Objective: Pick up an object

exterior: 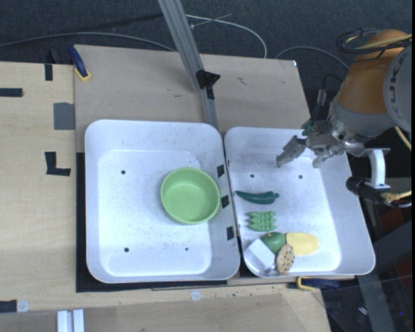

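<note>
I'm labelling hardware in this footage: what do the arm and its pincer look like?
The arm is bulky and rounded, grey with a broad orange band above the wrist. Dark cables loop near its top and along the wrist. The pincer is small, grey metal, with two slim fingers tapering to points. A white bracket-like piece sits beside it.

Pale wooden bench on dark carpet

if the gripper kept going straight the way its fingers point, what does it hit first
Probably bare floor of the right bin, above the chili. The open gripper points down-left; depth is unclear, so this is a guess.
</note>
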`<act>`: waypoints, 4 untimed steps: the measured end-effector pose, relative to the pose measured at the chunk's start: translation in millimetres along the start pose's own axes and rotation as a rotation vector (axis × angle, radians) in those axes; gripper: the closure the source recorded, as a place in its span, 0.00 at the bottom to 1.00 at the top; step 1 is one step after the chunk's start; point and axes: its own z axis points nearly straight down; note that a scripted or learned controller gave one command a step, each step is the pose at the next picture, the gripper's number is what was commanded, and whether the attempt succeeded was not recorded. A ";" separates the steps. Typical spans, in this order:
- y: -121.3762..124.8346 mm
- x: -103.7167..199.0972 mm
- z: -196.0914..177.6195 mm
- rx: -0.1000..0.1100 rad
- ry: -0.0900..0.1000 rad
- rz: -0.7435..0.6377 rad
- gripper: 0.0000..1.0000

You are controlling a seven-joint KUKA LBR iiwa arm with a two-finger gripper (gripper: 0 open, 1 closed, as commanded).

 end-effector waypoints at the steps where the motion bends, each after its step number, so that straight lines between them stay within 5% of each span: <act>1: 0.0 0.0 0.0 0.000 0.000 0.000 0.00; 3: -3.7 -2.8 114.1 -0.002 -0.003 0.000 0.00; 4: -3.8 -1.9 103.0 0.000 0.000 0.000 1.00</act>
